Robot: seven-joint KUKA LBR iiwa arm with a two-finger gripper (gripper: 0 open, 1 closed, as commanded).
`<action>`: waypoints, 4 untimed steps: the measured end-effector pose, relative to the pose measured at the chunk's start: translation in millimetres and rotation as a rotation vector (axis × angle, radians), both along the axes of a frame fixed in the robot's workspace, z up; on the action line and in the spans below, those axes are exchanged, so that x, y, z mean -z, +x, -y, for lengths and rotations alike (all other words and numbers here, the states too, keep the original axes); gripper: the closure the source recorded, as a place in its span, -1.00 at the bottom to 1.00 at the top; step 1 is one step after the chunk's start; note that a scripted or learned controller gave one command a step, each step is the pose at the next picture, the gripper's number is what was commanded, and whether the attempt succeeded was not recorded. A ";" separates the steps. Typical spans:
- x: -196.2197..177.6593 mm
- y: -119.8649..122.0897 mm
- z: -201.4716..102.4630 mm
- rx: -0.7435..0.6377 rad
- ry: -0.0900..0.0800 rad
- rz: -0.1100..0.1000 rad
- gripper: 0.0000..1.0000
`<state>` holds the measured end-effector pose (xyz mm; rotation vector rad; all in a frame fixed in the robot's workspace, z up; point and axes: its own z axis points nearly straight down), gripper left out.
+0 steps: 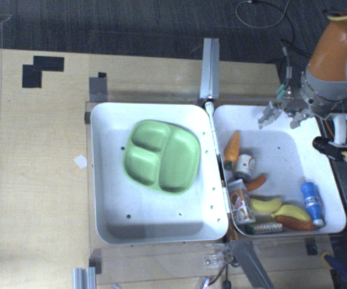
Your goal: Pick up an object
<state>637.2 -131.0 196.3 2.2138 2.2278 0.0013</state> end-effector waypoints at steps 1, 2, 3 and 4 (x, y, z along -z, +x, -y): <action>101.9 -3.0 -33.6 0.006 0.000 0.003 -1.00; 92.5 -1.1 -34.7 0.004 0.000 0.006 1.00; 39.6 29.6 -13.8 -0.091 -0.001 0.004 1.00; -37.3 4.7 28.2 0.034 -0.002 0.003 1.00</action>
